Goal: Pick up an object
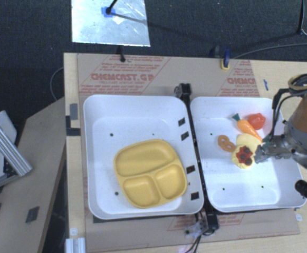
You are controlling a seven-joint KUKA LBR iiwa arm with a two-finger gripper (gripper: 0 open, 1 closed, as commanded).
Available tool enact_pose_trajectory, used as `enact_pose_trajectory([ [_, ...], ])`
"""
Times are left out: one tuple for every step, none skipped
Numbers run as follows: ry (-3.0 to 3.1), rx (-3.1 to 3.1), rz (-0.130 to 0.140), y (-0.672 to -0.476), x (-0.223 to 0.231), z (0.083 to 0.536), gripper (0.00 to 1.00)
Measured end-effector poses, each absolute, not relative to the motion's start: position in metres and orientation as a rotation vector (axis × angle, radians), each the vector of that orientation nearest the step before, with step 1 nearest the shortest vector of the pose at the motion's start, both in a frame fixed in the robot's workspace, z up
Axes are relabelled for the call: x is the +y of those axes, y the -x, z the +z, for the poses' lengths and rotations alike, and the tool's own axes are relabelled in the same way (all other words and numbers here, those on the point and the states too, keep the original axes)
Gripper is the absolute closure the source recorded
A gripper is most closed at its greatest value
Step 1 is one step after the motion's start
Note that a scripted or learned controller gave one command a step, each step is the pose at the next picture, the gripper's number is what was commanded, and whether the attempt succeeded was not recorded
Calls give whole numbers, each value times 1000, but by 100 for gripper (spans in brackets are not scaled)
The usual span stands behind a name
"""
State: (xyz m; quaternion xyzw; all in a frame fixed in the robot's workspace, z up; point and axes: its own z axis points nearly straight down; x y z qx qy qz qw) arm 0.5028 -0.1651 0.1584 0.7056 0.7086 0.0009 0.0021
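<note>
two shallow white bins sit side by side on the bench. the left bin [98, 141] holds a yellow divided tray [150, 172], lying flat and turned at a slant, with one long compartment along its upper side and two smaller ones below; it rests toward the near half of that bin, apart from the walls.

the right bin [238, 194] holds a small cluster of toy food in its upper right part. a pretzel [226, 143], light brown and looped, lies on the bin floor just left of the cluster and apart from it. a carrot [247, 126], orange with a dark green top end, lies at a slant with that end pointing up and left. just beside it to the right is a red piece [257, 120], touching or nearly touching the carrot. below them lies a pale yellow piece with a dark red patch [244, 155], its upper edge close against the carrot's lower end.

the arm comes in from the right, with its orange band above the wrist at the frame's right side. the gripper [262, 153] is low in the right bin, its tip right against the right edge of the pale yellow piece. whether its jaws are apart or closed cannot be told at this angle, and nothing is seen clamped in it
</note>
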Motion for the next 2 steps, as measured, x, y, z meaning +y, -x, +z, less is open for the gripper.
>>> enact_pose_trajectory([
  [-2212,2223,5,-504,-165,212,100],
  [-2209,2230,4,-528,-122,206,100],
])
